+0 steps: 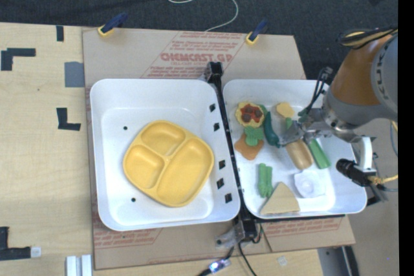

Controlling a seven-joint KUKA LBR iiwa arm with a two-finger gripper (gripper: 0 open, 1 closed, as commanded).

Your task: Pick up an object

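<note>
- Two bins; gripper (299, 132) is hanging low in right bin (336, 205), arm coming in from right.
- Bread roll (299, 154) is lying just near-side of it, long axis running far-to-near.
- Can't tell jaw opening or whether anything's being held.

- Arm (365, 84): cut off by the right edge; its base lies outside the picture.
- Gripper (294, 132): fingertips too small and cluttered to tell apart.
- Bench (39, 158): cut off at left and bottom edges.
</note>
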